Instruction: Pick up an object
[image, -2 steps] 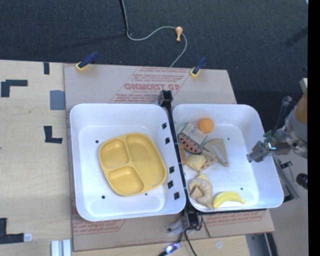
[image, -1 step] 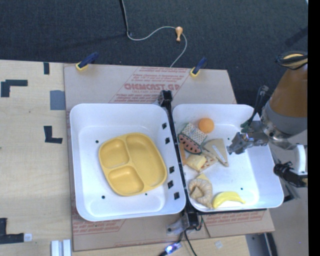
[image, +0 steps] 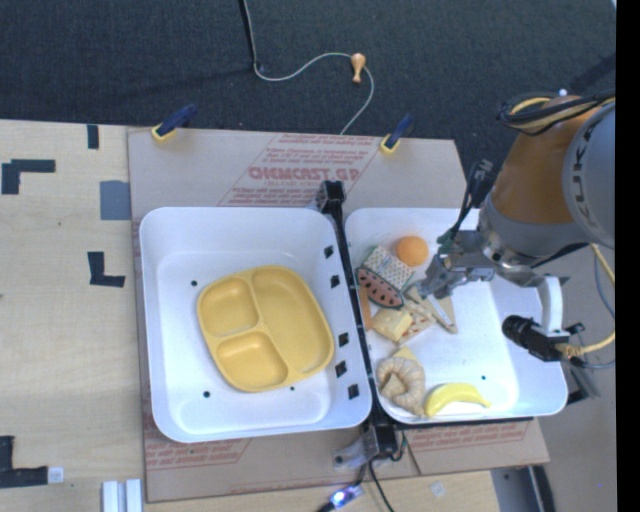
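A dark carpet lies beyond the bench (image: 60, 300), and a sheet of cardboard (image: 290, 170) sits under two white bins side by side. The left bin (image: 170, 235) holds a yellow tray (image: 265, 327) with three compartments, lying flat and slightly turned. The right bin (image: 505, 370) holds a heap of small things: an orange (image: 411, 249) near the far wall, a pale grid-patterned block (image: 386, 268) just beside it, a watermelon slice (image: 381, 289) touching the block's near edge, a cheese-coloured wedge (image: 392, 324) below that, a croissant (image: 402, 380) and a banana (image: 456, 399) near the front wall.

The arm (image: 545, 190) comes in from the right, its orange band large and partly cut off by the frame edge. The gripper (image: 437, 290) hangs low over the middle of the heap, just right of the watermelon slice and below the orange. Its tips merge with some pale, stick-like pieces (image: 438, 316) beneath — I cannot tell whether it is open or closed, nor whether anything is gripped. A black cable (image: 467, 205) runs up from the wrist, and a white cord (image: 310, 65) trails across the carpet.
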